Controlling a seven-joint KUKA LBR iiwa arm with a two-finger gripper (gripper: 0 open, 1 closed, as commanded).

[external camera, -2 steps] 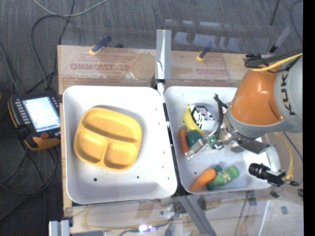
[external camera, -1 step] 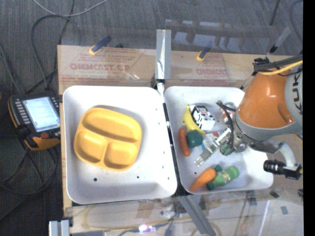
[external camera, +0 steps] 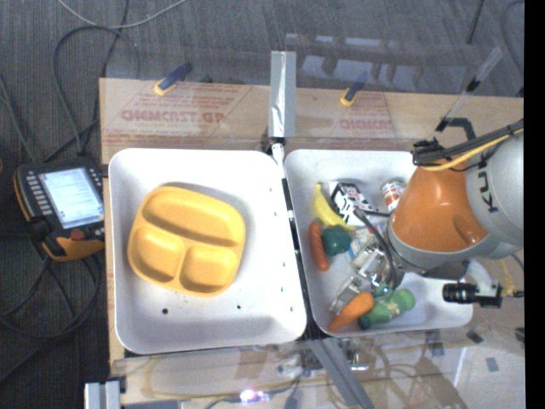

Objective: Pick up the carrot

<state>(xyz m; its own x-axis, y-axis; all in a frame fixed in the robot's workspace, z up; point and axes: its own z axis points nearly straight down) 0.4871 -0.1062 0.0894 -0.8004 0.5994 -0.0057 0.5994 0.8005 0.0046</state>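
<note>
Now, task thing: the carrot [external camera: 352, 311] lies flat on the floor of the right bin [external camera: 426, 320], near its front wall, slanted with the thick end up toward the gripper.
Gripper: the gripper [external camera: 372, 268] hangs low in the right bin, just above and beside the carrot's thick end; I cannot tell how it stands, because the metal parts blur together, and nothing is clearly held in it.
Arm: the orange band [external camera: 434, 211] sits over the right bin's back half, so the arm hides part of the bin floor.
Neighbours of the carrot: a green vegetable [external camera: 387, 308] touches it on the side away from the left bin; a banana [external camera: 328, 209], a red pepper [external camera: 318, 245] and a dark green thing [external camera: 335, 240] lie behind it.
Left bin: the left bin [external camera: 136, 331] carries a yellow divided tray [external camera: 187, 239].
Judgement: the gripper seems lined up for a descent on the carrot; the crowding green vegetable could be caught instead.
</note>
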